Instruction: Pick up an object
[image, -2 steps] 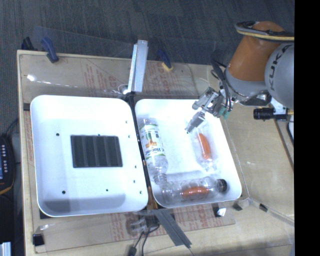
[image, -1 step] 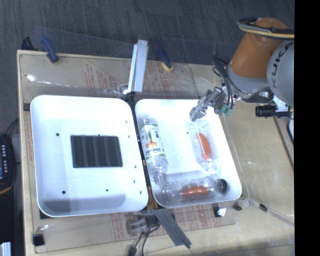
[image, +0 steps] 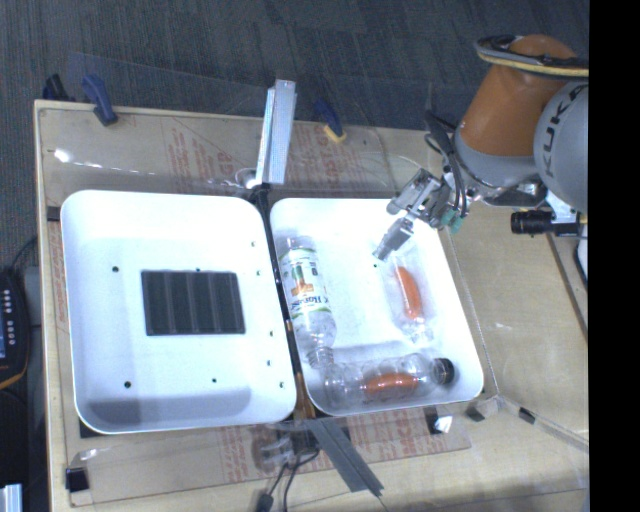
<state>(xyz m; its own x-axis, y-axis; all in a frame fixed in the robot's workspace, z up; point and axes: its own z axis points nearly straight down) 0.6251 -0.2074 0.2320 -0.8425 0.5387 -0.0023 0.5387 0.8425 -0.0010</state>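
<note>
The right bin (image: 350, 222) holds three things. A clear bottle with a white and orange label (image: 303, 292) lies along its left wall. A clear bottle with an orange insert and a black cap (image: 388, 379) lies along the front wall. An orange piece in clear wrapping (image: 409, 293) lies near the right wall. My gripper (image: 399, 219) hangs over the bin's back right part, just above and behind the orange wrapped piece. It is open with nothing between its fingers.
The left bin (image: 100, 250) has a dark ribbed rectangle (image: 193, 302) in its floor. A metal bar (image: 277, 130) stands upright behind the seam between the bins. Blue clamps (image: 98, 97) sit on the bench's back edge. The arm's orange band (image: 515, 95) is at the upper right.
</note>
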